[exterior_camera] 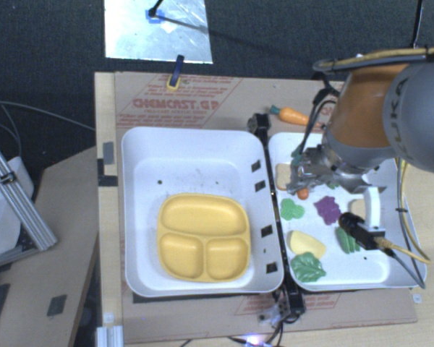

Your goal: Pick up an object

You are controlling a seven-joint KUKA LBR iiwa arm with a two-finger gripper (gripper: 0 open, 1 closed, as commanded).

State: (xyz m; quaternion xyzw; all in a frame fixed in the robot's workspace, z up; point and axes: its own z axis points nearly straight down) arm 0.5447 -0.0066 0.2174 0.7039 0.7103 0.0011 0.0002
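Note:
My gripper (302, 179) hangs low over the far left part of the right bin (390, 275). Just below it lies a small orange piece (303, 193), and a beige piece (283, 173) lies to its left. Whether either one is touched I cannot tell. Nearer the front of this bin lie a green piece (291, 210), a purple piece (327, 209), a yellow piece (307, 243), a leafy green piece (308, 267) and a dark green piece (346, 240). The grey and orange arm hides the bin's far right part.
The left bin (141, 157) holds a yellow divided tray (202, 236). A toy carrot (292, 115) lies on the bench behind the right bin. A black clip (258, 123) sits at the far end of the rim between the bins.

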